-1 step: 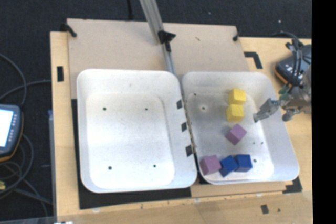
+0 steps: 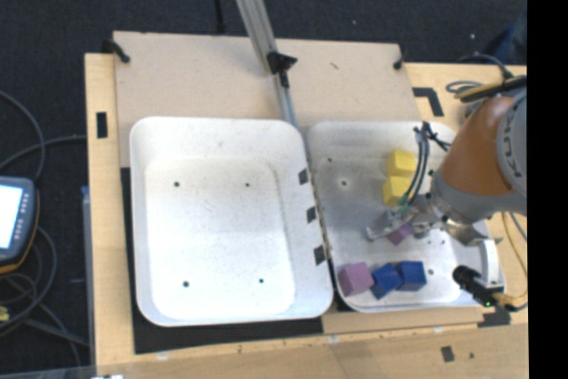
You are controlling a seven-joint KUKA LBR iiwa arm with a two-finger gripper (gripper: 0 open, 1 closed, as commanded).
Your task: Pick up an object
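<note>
Camera view showed a small purple block (image 2: 398, 234) in the right bin (image 2: 355, 146), low in its middle, right at the gripper (image 2: 388, 229); whether the fingers gripped it could not be told. Two yellow blocks (image 2: 399, 176) lay above, a larger purple block (image 2: 355, 278) and blue blocks (image 2: 399, 277) below.

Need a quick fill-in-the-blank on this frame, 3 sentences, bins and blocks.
1. All the blocks lie in the ____ bin of the camera view.
2. The two blue blocks sit beside a ____ block near that bin's front edge.
3. The two blocks stacked near the gripper are ____ in colour.

Missing words: right; purple; yellow
</note>
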